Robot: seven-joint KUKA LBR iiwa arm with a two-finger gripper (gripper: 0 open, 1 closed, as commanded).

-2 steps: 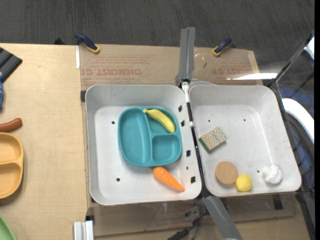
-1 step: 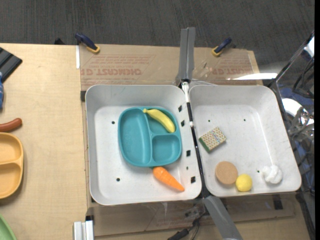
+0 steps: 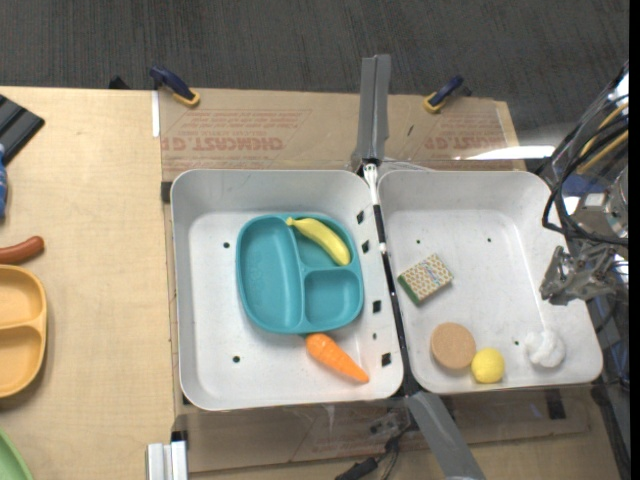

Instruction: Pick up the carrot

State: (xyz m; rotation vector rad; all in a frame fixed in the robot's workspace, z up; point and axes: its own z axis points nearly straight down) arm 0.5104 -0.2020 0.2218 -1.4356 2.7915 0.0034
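Observation:
The orange carrot (image 3: pixel 336 358) lies on the floor of the left bin (image 3: pixel 200 298), near its front edge, just below the teal divided plate (image 3: pixel 290 278). A yellow banana (image 3: pixel 322 238) rests in the plate's upper right compartment. My gripper (image 3: pixel 572 280) hangs at the right rim of the right bin (image 3: pixel 480 218), far to the right of the carrot. Nothing shows between its fingers.
The right bin holds a small green-and-patterned sponge block (image 3: pixel 426 278), a tan round disc (image 3: pixel 453 346), a yellow ball (image 3: pixel 488 365) and a white crumpled object (image 3: pixel 546 349). A metal divider (image 3: pixel 374 118) runs between the bins. An orange dish (image 3: pixel 20 333) sits on the bench at left.

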